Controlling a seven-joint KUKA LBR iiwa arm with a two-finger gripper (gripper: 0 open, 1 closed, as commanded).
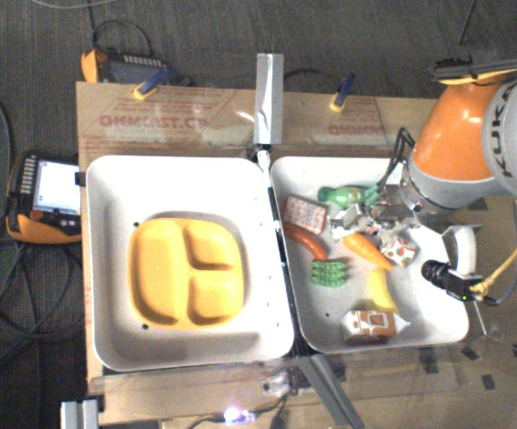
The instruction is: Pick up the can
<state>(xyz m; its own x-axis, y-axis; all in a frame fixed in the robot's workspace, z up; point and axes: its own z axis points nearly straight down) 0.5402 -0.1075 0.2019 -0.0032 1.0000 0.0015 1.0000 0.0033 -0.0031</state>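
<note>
The can (304, 213) (the small one with the red label, I think) lies in the right bin (437, 329), close to the wall at its 9 o'clock side. The gripper (370, 211) sits near it, so the can is at 9 o'clock from the gripper, with a green bottle (338, 195) just past it at 1 o'clock. I cannot tell if the gripper is open or closed.

The grey arm (472, 150), orange band above the wrist, reaches in from the right, jaws lowered.
</note>
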